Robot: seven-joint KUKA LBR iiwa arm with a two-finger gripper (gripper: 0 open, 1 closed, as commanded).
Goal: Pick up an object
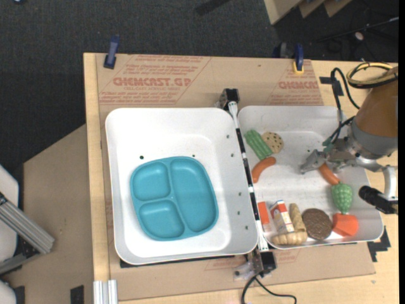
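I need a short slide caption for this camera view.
Gripper low in right bin among toy foods; teal divided plate in left bin.

We see a tabletop of light wood, and a sheet of brown cardboard with red print covers most of it. Two clamps hold the far edge of this sheet: a blue clamp at the left and a yellow clamp at the right. On the cardboard lie two shallow white bins, touching side by side: the left bin and the right bin. A black cable runs off the near edge.
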